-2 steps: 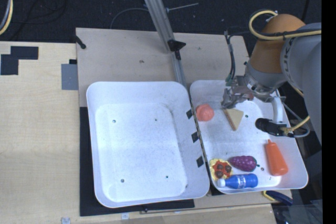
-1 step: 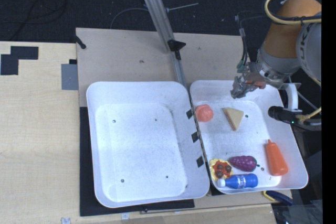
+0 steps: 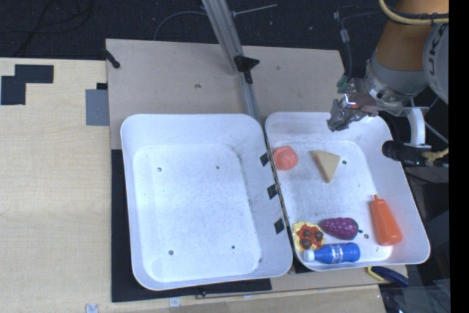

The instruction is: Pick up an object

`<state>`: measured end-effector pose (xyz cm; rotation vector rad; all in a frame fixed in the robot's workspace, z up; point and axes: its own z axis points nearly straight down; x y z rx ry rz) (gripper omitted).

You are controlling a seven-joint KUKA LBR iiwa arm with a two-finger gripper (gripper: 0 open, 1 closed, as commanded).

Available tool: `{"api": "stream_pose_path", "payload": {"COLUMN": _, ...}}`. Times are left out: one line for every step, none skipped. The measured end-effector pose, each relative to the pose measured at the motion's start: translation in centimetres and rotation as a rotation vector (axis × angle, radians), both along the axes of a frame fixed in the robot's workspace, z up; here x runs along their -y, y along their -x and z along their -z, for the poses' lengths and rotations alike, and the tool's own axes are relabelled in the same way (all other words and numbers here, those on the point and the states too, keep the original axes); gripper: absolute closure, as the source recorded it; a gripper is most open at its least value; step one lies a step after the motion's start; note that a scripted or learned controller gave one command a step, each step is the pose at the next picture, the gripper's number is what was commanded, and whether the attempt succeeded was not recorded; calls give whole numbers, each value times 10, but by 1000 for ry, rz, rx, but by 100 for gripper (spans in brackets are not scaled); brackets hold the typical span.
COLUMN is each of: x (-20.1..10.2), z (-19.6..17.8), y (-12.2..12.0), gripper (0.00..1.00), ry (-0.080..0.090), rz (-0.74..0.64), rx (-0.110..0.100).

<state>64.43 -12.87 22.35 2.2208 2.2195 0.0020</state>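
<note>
Single overhead view. The arm (image 3: 410,26) entered from the right and was cut off at the frame edge, its orange band uppermost; the gripper (image 3: 341,116) hung at the far rim of the right bin (image 3: 410,249), small and dark against the rim, so that the state of its closure could not be told, and nothing could be made out in its hold. The objects lay loose in the right bin: a tan wedge (image 3: 327,164), perhaps a cheese slice, nearest the gripper and just toward the viewer from it; a red ball (image 3: 285,157) beside the wedge, against the bin's left wall; an orange bottle (image 3: 385,221) near the right wall; and, along the near rim and well apart from the gripper, a purple grape bunch (image 3: 339,227), a blue bottle (image 3: 334,253) and a small yellow-and-red item (image 3: 308,236) too small to identify. The left bin (image 3: 146,135) adjoined the right, joined by dark clips. Both rested on a pale bench board (image 3: 176,77) over a black mat; a metal strut (image 3: 223,22) slanted across the board, and dark flooring with cables lay beyond
</note>
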Motion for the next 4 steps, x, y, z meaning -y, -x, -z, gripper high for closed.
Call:
{"api": "stream_pose_path", "payload": {"x": -43, "z": 8, "y": 21, "gripper": 100, "ry": -1, "rz": -3, "rx": -3}}
{"api": "stream_pose_path", "payload": {"x": -94, "z": 10, "y": 32, "gripper": 100, "ry": -1, "rz": -4, "rx": -3}}
{"api": "stream_pose_path", "payload": {"x": -145, "z": 1, "y": 62, "gripper": 100, "ry": -1, "rz": -4, "rx": -2}}
{"api": "stream_pose_path", "payload": {"x": -197, "z": -11, "y": 83, "gripper": 100, "ry": 0, "rz": -4, "rx": -2}}
